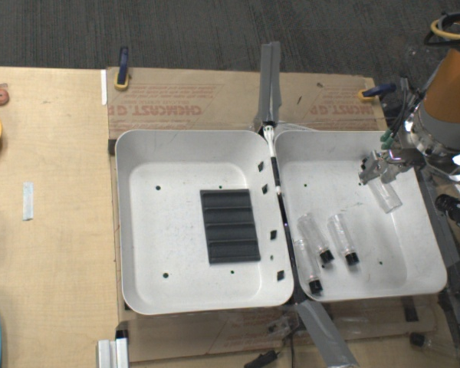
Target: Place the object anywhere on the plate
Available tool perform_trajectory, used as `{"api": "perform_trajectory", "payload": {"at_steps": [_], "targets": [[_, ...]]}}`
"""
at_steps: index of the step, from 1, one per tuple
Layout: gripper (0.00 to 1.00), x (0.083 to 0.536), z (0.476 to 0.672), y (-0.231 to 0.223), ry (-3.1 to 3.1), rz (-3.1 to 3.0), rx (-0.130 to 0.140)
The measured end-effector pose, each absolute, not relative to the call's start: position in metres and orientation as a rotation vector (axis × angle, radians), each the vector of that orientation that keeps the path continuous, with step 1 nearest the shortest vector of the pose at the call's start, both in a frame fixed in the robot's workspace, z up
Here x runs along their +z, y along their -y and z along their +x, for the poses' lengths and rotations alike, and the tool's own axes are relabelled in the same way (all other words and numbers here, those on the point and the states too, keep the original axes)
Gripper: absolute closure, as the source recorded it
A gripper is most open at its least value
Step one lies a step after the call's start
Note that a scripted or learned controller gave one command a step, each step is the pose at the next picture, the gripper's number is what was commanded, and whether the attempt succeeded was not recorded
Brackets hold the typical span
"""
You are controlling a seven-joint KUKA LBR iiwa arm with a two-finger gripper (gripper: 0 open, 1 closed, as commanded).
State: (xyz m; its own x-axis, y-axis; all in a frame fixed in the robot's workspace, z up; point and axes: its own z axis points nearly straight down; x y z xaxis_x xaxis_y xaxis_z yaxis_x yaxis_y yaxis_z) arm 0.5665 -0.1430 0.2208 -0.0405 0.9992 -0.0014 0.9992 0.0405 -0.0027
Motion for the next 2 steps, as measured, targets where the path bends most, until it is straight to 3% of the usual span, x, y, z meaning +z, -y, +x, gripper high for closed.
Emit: {"api": "perform_trajectory", "payload": {"at_steps": [1,2], "targets": [[1.00,0.219,0.622,0.085,2.197,-2.245,0.005],[1.00,0.190,0.608,0.005,2.246,-2.193,0.006]]}}
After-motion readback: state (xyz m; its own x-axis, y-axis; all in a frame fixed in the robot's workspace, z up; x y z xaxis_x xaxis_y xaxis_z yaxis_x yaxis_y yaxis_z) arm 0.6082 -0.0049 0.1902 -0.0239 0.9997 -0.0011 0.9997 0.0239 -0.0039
